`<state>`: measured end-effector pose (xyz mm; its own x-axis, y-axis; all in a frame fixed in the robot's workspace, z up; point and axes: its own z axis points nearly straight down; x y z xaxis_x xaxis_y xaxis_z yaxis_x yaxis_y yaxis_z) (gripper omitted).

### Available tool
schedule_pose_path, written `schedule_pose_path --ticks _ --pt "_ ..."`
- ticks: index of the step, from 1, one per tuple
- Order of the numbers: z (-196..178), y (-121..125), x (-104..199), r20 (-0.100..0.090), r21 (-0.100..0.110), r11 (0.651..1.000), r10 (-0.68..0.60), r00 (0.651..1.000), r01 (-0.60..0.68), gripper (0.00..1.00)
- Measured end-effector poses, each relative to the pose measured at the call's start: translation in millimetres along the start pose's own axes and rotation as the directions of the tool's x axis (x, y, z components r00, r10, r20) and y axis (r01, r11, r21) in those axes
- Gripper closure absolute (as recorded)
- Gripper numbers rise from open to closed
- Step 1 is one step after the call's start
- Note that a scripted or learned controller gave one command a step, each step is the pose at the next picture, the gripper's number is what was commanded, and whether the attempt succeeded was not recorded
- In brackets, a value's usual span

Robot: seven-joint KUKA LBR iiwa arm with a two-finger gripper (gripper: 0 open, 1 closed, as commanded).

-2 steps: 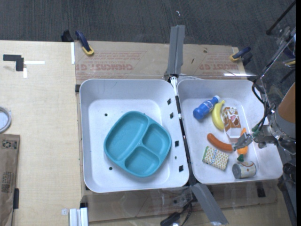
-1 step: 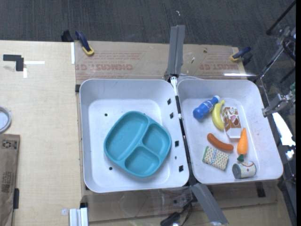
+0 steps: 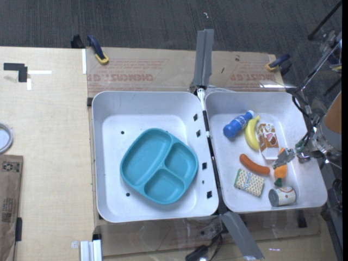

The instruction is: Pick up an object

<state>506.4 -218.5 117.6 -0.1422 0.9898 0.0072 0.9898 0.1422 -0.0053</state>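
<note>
The right bin holds a blue bottle, a yellow banana, a white snack packet with red pictures, an orange-red sausage, a green-and-white patterned packet, a small orange piece and a tin can lying on its side. My gripper reaches in from the right. It hangs low over the bin's right side, just above the orange piece and at the lower end of the snack packet. I see nothing held in it.
The left bin contains a teal divided plate. A grey post rises behind the seam between the bins. Clamps sit on the cardboard at the back. Cables and arm parts crowd the right edge.
</note>
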Motion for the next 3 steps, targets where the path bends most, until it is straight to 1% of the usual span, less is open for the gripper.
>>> schedule_pose_path --ticks 1,2,3 --pt "-0.3 -22.5 47.7 0.006 -0.004 1.0 0.024 1.0 -0.024 0.0" --pt "-9.5 -22.2 46.4 0.008 -0.005 1.0 0.029 1.0 -0.029 1.0" --pt "-9.5 -22.3 46.4 0.008 -0.005 1.0 0.029 1.0 -0.029 0.0"
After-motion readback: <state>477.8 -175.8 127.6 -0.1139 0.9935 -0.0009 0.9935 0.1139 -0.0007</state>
